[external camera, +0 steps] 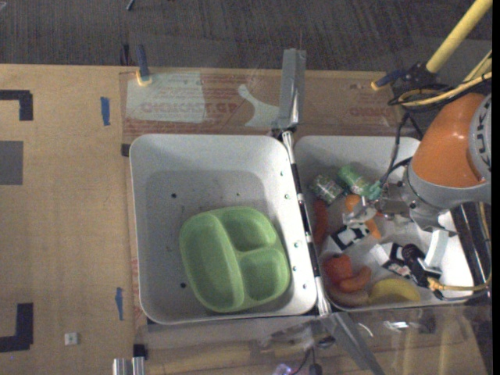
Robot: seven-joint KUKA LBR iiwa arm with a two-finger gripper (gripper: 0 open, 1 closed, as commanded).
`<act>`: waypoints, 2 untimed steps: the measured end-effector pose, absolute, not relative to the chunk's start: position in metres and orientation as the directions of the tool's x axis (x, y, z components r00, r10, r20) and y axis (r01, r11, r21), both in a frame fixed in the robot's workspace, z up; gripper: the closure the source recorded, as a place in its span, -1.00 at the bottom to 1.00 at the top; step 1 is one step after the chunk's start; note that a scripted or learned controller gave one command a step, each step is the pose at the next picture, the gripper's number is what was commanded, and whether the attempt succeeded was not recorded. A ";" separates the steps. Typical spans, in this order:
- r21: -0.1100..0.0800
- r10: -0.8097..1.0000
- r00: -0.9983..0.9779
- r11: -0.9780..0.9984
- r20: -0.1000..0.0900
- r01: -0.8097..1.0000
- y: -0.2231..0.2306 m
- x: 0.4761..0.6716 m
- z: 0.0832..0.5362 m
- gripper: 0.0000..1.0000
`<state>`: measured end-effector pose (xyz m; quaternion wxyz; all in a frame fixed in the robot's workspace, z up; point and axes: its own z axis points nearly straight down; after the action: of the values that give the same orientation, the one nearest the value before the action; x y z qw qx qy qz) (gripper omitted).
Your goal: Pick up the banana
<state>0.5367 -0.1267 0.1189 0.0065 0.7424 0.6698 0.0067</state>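
Yellow banana (pixel 395 290) lies at lower right of the frame; gripper (pixel 361 223) above it, claw state unclear.

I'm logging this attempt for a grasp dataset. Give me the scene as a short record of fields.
task object: banana, lying at the near edge of the right bin
beside it: red toy food, other small items cluttered behind
left bin: holds a green divided plate
gripper: over the middle of the right bin, away from the banana
banana held: no
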 end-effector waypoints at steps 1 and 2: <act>0.015 0.988 -0.154 0.154 -0.007 0.988 -0.122 0.613 0.093 -1.00; 0.013 0.935 -0.354 0.354 -0.010 0.935 -0.135 0.659 0.094 -1.00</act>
<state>0.6585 -0.1347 0.0936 0.0080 0.5682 0.8229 0.0025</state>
